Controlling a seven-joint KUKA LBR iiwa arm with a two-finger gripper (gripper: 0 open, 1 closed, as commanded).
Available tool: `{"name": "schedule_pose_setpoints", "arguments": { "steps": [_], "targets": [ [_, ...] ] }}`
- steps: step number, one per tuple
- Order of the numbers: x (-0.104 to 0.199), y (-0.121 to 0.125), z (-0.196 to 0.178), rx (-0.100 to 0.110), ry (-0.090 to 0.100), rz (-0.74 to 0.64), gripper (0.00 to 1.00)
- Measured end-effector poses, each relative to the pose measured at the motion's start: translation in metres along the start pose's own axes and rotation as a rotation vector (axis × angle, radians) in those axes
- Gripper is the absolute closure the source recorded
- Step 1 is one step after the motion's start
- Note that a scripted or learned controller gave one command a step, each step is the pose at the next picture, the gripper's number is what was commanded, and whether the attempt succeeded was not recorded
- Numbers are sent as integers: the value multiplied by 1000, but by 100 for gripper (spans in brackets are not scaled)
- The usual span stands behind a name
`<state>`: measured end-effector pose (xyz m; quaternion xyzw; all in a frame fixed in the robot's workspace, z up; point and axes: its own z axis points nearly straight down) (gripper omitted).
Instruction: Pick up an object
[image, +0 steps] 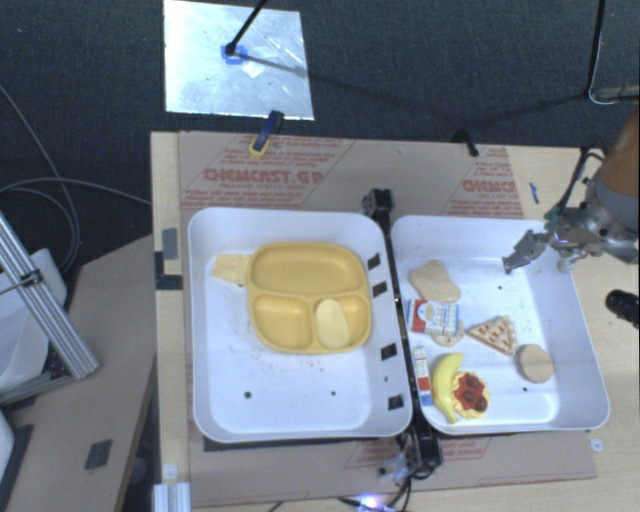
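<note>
The right bin (575, 330) holds several toy foods. They are a beige bread-shaped piece (435, 280), a small red, white and blue carton (437, 318), a pizza slice (493, 335), a banana (443, 385) with a red berry cluster (470, 393) against it, and a round beige bun (535, 362). My gripper (545, 260) hovers over the bin's back right part, up and to the right of the pizza slice. It is open, with nothing between its fingers.
The left bin (215, 400) carries a yellow compartment tray (300, 270) with a pale oval piece (332, 322) in its front right section. A pale yellow slice (230, 268) lies beside the tray's left edge. Black clips (398, 300) join the bins.
</note>
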<state>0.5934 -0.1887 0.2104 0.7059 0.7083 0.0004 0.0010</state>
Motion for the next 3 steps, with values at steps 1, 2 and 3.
{"name": "schedule_pose_setpoints", "arguments": {
  "steps": [1,2,3],
  "targets": [
    [78,41,88,4,5,-9,0],
    [104,46,127,2,3,-4,0],
    [102,47,114,-2,1,-4,100]
  ]
}}
